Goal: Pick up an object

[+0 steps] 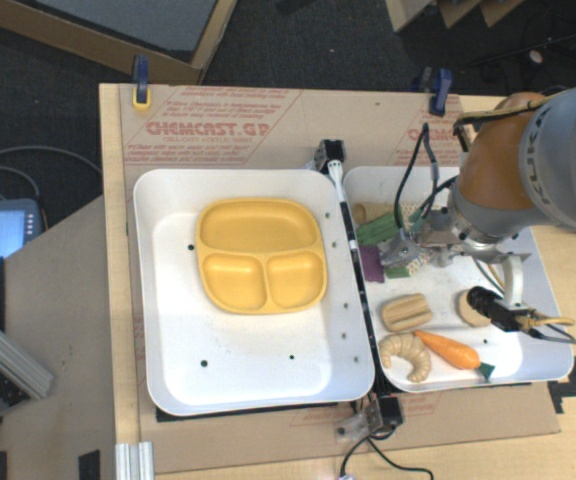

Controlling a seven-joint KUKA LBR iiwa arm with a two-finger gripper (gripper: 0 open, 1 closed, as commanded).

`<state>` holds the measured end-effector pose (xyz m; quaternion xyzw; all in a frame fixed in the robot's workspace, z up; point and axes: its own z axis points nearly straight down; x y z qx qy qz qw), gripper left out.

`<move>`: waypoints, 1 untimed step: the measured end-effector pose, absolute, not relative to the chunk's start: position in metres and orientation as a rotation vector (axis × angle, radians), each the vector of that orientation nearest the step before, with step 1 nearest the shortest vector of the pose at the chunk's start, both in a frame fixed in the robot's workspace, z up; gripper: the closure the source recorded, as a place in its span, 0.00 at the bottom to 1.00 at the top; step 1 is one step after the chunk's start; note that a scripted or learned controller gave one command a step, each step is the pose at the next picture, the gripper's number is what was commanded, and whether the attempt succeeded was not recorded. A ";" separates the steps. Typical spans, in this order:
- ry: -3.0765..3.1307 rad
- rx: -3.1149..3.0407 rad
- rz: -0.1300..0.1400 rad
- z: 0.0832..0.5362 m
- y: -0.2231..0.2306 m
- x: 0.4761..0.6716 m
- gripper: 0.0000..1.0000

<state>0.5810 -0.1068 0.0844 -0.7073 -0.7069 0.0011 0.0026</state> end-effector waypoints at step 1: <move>-2.217 -2.221 0.003 0.085 -0.104 0.568 0.00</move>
